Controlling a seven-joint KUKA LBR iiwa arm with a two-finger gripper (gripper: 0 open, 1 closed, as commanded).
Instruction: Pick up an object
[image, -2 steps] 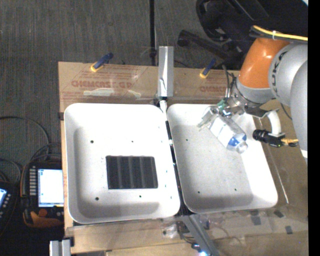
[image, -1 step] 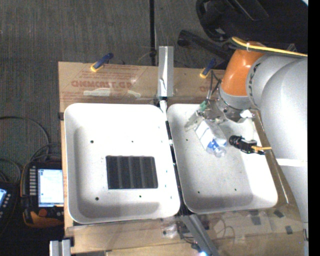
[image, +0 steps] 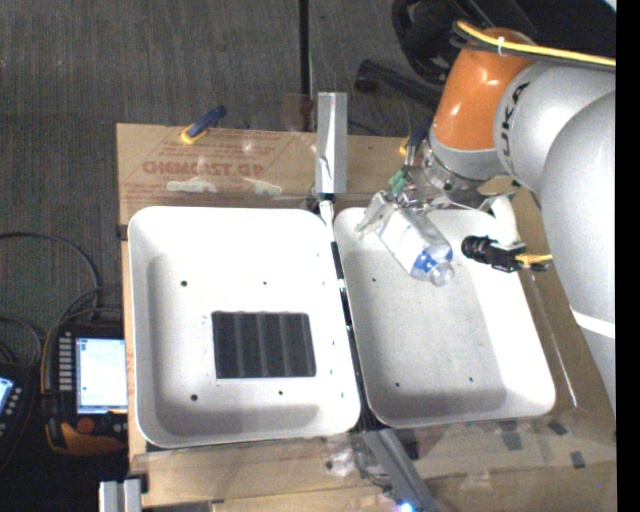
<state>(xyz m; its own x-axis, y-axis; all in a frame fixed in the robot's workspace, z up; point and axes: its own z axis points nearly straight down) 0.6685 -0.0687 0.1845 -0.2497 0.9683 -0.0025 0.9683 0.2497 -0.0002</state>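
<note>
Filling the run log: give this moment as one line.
arm: over right bin far corner | gripper: at clear bottle, grasp unclear | left bin: dark ridged block

Black tray (image: 263, 344) amid open left bin (image: 160, 290)

You see two bins side by side on the bench. In the left bin (image: 160, 300) a grate (image: 263, 345) lies flat near the middle. Over the far end of the right bin (image: 500, 380) is a bottle (image: 422, 250), under the gripper (image: 395, 208).
</note>
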